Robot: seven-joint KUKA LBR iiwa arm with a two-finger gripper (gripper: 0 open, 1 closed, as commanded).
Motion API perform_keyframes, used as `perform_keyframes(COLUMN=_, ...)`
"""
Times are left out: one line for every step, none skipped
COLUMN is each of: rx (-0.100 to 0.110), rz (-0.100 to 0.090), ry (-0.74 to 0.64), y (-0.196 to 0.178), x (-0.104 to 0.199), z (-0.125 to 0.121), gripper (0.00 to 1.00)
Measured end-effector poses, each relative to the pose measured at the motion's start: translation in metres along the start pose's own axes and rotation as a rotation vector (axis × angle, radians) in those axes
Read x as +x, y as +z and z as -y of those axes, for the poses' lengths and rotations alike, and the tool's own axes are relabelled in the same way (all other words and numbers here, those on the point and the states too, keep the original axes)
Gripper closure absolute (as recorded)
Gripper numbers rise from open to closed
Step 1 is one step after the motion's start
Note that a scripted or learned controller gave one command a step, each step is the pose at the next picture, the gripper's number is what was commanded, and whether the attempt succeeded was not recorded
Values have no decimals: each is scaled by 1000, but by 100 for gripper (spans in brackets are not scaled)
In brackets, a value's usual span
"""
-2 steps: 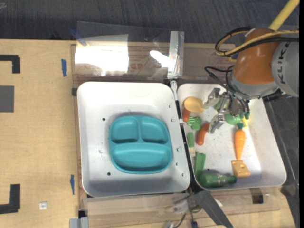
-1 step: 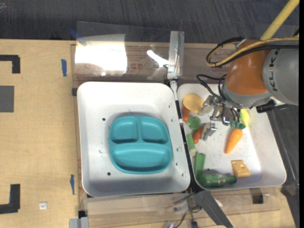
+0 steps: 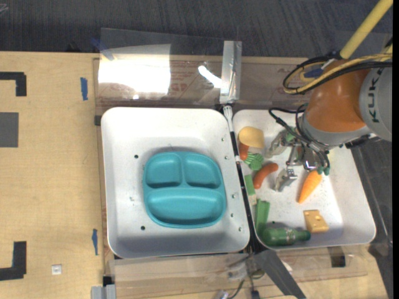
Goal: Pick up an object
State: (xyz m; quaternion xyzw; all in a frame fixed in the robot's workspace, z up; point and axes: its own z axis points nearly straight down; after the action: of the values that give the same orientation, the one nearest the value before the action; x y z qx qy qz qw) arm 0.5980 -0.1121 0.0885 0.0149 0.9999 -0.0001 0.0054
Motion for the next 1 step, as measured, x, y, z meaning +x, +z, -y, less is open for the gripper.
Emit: perform_keyframes(rx=3, rz=-2, ry=41, y=-1, x=66, z=54, gripper=0)
